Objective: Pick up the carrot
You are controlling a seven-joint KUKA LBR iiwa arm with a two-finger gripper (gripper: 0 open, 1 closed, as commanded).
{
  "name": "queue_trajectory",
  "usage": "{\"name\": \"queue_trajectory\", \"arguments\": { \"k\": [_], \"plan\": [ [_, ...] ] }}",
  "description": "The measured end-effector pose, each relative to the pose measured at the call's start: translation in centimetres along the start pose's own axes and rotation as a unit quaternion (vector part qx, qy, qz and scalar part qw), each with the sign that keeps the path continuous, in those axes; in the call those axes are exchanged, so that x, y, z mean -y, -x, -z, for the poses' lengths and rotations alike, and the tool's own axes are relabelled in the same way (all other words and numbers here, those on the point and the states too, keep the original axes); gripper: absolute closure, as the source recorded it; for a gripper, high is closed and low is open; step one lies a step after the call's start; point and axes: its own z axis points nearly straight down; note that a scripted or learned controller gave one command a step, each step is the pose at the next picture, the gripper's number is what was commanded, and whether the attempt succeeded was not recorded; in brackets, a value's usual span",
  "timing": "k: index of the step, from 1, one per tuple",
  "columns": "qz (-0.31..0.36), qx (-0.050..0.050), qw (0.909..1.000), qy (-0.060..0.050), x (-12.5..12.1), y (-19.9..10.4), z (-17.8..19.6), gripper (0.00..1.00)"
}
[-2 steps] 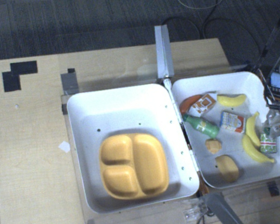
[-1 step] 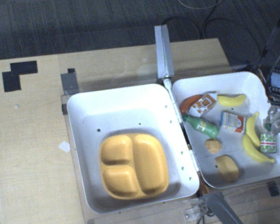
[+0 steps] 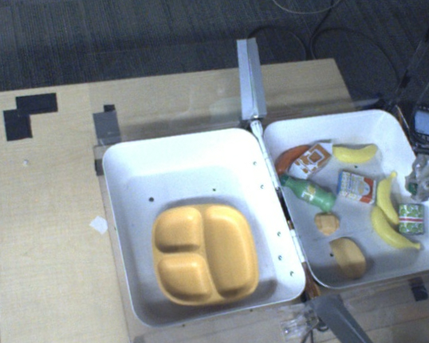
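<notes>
The carrot is an orange-red stick lying at the back left of the right bin, close to the divider between the bins. A small brown-and-white carton covers its right end. My gripper hovers over the right rim of that bin, far to the right of the carrot, just above a small green carton. Nothing shows between the gripper and the carrot but other food items.
The right bin also holds a green bottle, a white carton, two bananas and two brownish lumps. A yellow divided tray lies in the left bin.
</notes>
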Motion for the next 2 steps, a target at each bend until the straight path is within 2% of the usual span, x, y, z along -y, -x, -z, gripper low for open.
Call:
{"name": "queue_trajectory", "arguments": {
  "k": [1,2],
  "plan": [
    [-0.002,0.005,1.0,-0.001,0.02,0.31,1.23,1.0],
    [0.054,-0.01,0.9985,0.003,0.0,0.43,0.36,1.0]
  ]
}}
